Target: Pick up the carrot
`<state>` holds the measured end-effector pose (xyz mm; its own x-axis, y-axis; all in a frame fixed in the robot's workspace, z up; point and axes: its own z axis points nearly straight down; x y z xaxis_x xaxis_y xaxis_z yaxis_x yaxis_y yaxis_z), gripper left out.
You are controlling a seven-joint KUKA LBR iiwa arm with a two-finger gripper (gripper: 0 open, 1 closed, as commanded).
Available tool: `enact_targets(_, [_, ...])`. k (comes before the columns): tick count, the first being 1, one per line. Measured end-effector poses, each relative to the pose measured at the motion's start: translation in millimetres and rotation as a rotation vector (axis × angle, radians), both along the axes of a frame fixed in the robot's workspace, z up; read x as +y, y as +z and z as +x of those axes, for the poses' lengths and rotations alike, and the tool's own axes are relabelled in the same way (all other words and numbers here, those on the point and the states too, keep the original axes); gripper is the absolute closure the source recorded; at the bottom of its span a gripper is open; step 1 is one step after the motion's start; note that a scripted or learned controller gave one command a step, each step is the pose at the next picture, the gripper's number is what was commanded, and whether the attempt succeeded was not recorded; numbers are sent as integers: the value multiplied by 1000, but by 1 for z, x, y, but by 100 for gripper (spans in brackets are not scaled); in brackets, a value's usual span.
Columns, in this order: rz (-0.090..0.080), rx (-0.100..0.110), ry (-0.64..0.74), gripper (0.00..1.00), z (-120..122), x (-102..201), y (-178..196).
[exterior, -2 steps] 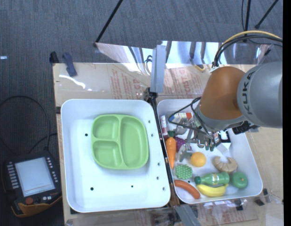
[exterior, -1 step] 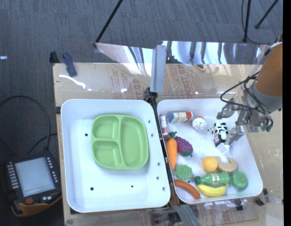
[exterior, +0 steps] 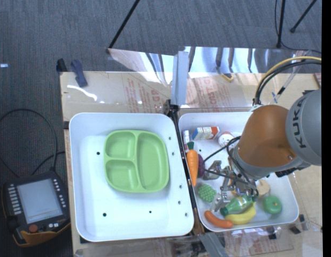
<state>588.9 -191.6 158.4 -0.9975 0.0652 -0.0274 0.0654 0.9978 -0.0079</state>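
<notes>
Carrot (exterior: 192, 165) waits by the right bin's (exterior: 291, 194) left wall.
It lies lengthwise, leaves up; the claw (exterior: 225, 193) hangs nearby over other toys, grip unclear, not yet aligned.

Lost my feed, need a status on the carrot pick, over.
Gripper low in right bin, over the toy pile. Carrot lying free by left wall, ungrasped. Green textured toy sits between them.
</notes>
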Motion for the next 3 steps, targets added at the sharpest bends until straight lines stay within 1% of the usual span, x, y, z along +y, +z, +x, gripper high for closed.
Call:
enact_targets(1, [20,57,14,0,-58,94,-66])
enact_targets(2, [3,10,-26,0,-17,25,-32])
enact_targets(3, [21,52,59,0,-81,93,-54])
